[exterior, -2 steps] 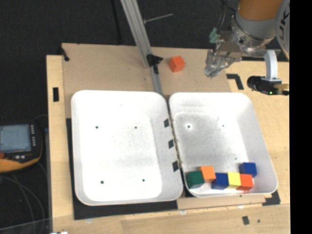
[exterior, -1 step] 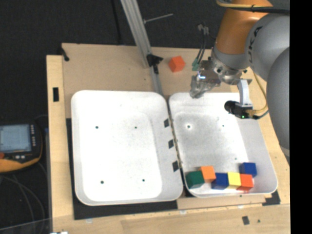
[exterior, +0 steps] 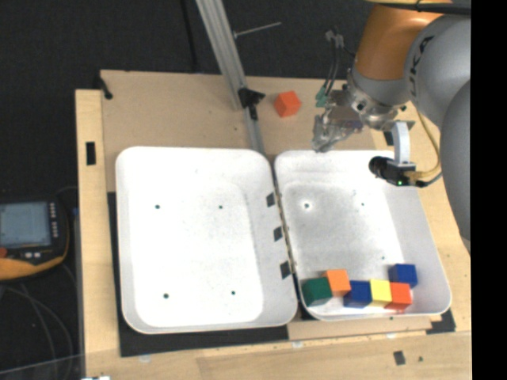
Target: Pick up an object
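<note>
The gripper (exterior: 326,139) is hanging over the far rim of the right bin (exterior: 412,212), at its far left corner, tilted down from the orange-banded wrist; whether it is clenched or released cannot be told at this size, and nothing is showing in its grasp.

The likely targets are sitting at the opposite, near end of the right bin: a green block (exterior: 316,290), an orange block (exterior: 338,280), two blue blocks (exterior: 358,293) (exterior: 404,274), a yellow block (exterior: 381,290) and a red block (exterior: 400,294), all crowding against the near wall in a row, probably because the sloped floor is letting them slide there. One more orange cube (exterior: 287,104) is lying outside the right bin, on the bench just beyond its far rim.

The left bin (exterior: 135,212) is touching the right bin's left wall.
</note>
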You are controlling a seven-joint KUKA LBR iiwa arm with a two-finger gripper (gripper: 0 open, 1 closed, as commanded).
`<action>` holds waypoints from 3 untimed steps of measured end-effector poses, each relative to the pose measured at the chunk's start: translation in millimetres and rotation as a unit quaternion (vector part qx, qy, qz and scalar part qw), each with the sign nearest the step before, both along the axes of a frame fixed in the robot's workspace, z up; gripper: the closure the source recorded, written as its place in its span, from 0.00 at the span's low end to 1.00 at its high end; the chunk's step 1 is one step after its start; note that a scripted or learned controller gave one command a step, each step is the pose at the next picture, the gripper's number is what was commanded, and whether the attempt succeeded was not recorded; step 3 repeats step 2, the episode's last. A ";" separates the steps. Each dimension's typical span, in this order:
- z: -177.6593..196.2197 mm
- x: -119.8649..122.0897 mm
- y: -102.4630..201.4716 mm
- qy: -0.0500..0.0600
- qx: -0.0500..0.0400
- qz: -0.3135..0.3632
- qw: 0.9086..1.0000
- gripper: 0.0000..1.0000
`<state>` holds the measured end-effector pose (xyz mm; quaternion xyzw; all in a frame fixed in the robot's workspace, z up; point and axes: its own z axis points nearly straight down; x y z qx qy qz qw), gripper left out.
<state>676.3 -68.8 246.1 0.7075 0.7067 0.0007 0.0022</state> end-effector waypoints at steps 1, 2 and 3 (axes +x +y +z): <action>-1.1 -78.0 -82.0 0.003 -0.001 -0.004 1.000 1.00; -99.2 -94.1 -63.1 0.006 0.001 0.000 1.000 1.00; -99.2 -94.1 -63.1 0.006 0.001 0.000 1.000 1.00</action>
